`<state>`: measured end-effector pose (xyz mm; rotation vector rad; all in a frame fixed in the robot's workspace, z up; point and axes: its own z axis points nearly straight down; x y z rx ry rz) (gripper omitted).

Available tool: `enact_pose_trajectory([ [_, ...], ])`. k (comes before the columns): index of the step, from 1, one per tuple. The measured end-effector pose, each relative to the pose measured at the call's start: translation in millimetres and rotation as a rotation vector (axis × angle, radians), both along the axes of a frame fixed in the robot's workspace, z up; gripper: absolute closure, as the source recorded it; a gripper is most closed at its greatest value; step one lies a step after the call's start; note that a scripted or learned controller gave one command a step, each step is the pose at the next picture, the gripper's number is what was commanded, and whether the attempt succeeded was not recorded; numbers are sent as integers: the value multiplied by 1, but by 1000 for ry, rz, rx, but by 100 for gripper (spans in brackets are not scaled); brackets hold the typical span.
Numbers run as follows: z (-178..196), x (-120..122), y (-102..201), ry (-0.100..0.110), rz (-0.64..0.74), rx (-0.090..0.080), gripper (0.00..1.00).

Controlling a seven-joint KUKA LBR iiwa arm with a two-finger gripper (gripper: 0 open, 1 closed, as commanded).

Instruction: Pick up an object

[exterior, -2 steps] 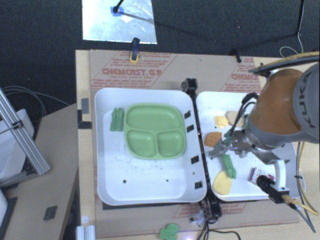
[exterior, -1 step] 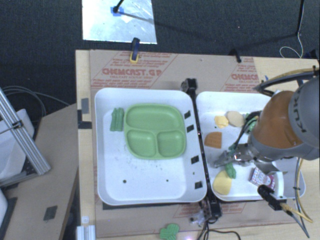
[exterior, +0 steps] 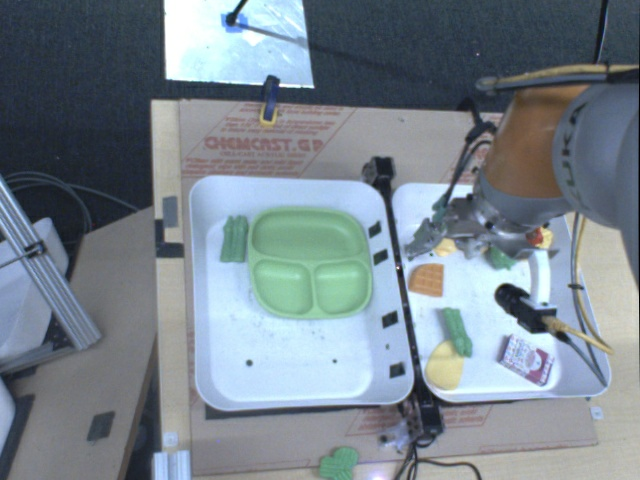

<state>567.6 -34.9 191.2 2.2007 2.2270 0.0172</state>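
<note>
My gripper (exterior: 428,234) hangs over the upper left part of the right bin (exterior: 570,383), below the grey arm with the orange band (exterior: 535,143). Just below it lies an orange waffle-like piece (exterior: 428,279). A small yellow bit (exterior: 443,249) sits right beside the gripper. Further down the bin lie a green pickle-shaped toy (exterior: 457,331), a yellow rounded piece (exterior: 446,367) and a red packet (exterior: 527,358). A small green item (exterior: 499,259) and a red-and-yellow item (exterior: 541,236) lie partly under the arm.
The left bin (exterior: 215,368) bears a green divided plate (exterior: 308,262) and a green strip-shaped toy (exterior: 234,239) near its left wall. A black part with a yellow cable (exterior: 522,306) juts from the arm over the right bin. A green object (exterior: 339,463) lies outside at the front.
</note>
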Motion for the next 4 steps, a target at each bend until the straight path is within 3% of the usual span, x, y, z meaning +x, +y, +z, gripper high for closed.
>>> enact_pose_trajectory([
  [1, -6, -77, -20, 19, -14, 0, 0],
  [2, -111, -82, -65, 16, -15, -1, 0],
  [3, -106, -40, -55, 11, -7, -1, 0],
  [4, -104, -83, -60, 19, -13, 1, 0],
])
